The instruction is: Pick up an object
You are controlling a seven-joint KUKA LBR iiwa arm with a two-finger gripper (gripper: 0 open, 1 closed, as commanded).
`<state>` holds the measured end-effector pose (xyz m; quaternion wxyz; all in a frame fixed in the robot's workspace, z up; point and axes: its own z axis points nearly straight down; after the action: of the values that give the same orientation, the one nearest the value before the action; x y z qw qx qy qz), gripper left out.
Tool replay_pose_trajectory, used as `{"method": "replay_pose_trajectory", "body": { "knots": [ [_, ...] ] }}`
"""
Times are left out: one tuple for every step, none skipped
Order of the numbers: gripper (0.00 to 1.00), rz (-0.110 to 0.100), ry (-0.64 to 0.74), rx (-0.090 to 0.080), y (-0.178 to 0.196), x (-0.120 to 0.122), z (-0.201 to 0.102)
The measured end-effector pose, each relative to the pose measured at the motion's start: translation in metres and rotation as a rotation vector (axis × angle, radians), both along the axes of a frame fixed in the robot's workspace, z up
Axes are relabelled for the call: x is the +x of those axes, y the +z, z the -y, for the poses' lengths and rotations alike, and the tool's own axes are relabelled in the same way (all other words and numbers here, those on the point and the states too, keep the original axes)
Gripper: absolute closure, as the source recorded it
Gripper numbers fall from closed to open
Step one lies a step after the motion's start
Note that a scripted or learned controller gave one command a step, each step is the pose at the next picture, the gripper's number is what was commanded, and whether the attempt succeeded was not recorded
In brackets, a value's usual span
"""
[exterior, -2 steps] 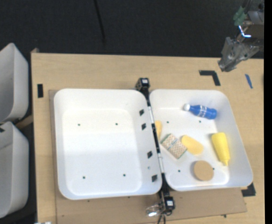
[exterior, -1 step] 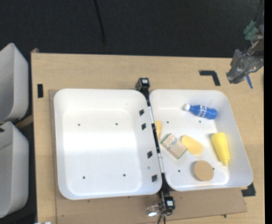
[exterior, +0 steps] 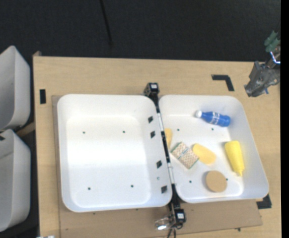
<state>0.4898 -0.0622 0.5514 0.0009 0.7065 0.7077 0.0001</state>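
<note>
White plastic, the right bin (exterior: 253, 182) holds a blue bottle (exterior: 214, 118), yellow bottle (exterior: 235, 156), yellow lump (exterior: 204, 153), patterned block (exterior: 184, 155) and tan disc (exterior: 216, 181). The gripper (exterior: 259, 81) sits at the frame's upper right, off the bins; its grip cannot be told.

Even overhead light, slightly soft.

Gripper (exterior: 257, 85) at view's right edge (hanging low).
</note>
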Motion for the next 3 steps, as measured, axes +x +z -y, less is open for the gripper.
{"method": "replay_pose_trajectory", "body": {
  "knots": [
    [1.0, 0.0, -0.009, -0.004, -0.001, 0.0, 0.093],
    [1.0, 0.0, 0.0, -0.001, 0.0, 0.001, 0.077],
    [1.0, -0.001, 0.0, -0.001, -0.001, 0.001, 0.069]
  ]
}}
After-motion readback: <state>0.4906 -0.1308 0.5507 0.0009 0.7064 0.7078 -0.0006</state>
